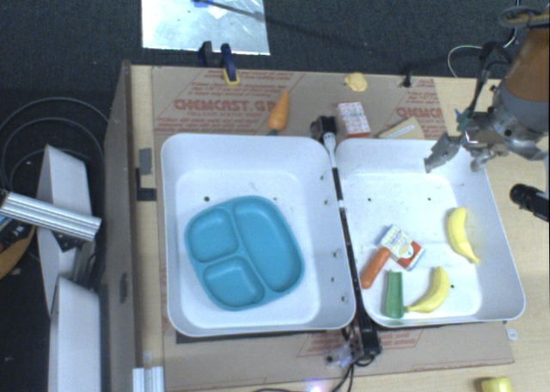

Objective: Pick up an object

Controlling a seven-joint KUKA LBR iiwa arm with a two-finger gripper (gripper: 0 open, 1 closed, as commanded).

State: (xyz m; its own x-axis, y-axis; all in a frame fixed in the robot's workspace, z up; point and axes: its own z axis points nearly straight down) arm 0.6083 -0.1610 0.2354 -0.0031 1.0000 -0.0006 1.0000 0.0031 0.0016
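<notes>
a: while the gripper hangs over the right bin's far edge, where are the objects?

b: well apart, at the near end: two bananas, a carrot, a green stick, a small packet.

a: the arm?

b: it reaches in from the right, wrist angled down-left. fingers spread, gripping nothing.

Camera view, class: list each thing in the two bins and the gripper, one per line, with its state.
Blue tray: flat in left bin.
Carrot: lying in right bin.
Green stick: lying beside carrot.
Packet: lying in right bin.
Near banana: lying.
Far banana: lying.
Gripper: holds nothing, over right bin's far edge.
</notes>
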